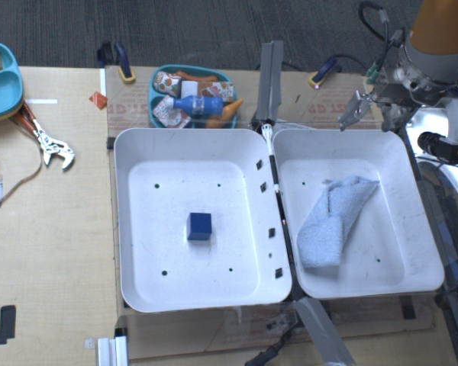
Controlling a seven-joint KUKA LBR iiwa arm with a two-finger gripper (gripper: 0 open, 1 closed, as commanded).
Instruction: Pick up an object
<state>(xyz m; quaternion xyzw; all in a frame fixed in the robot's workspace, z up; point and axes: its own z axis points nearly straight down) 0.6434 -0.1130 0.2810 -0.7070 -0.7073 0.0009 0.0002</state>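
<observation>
Jaws [364, 107]: spread apart, pinching nothing, hanging over the far rim of the right bin [412, 277]. Cloth [332, 219]: pale blue, crumpled, lying in that bin below and slightly left of the jaws. Block [200, 226]: dark blue, in the left bin [130, 227], well to the jaws' left. Wrench [49, 147]: on the tabletop [46, 265], far left.

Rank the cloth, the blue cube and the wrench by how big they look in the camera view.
1. Cloth, in the right bin, by far the largest.
2. Wrench, on the bench at the left.
3. Blue cube, in the left bin, smallest, though more compact than the slim wrench.
</observation>
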